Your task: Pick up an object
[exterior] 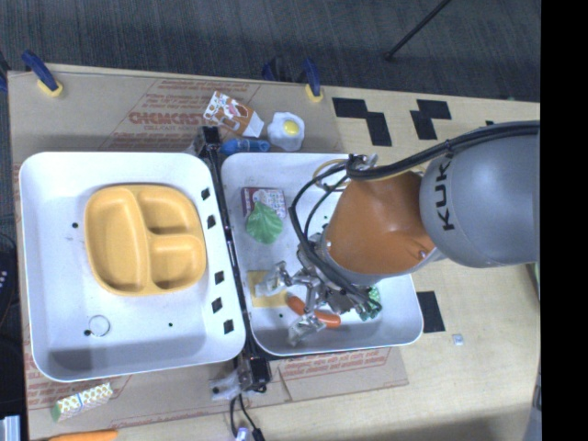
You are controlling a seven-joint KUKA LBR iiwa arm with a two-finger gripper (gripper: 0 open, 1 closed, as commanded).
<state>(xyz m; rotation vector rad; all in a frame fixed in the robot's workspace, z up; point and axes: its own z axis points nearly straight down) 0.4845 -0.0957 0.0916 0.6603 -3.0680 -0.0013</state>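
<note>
Gripper (308, 312) near right bin's (404, 324) front rim, beside orange object (322, 319); finger state unclear

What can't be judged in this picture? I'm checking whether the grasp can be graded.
- Gripper, camera view: fingers too small and cluttered to read.
- Orange object: identity unclear, partly under the gripper.
- Right bin: right part hidden by the arm.
- Green item: mostly hidden by the wrist.

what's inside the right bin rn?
Right bin: green toy on a printed packet, yellow packet, orange piece by the tool, green bit. The arm covers the bin's right half.
</note>
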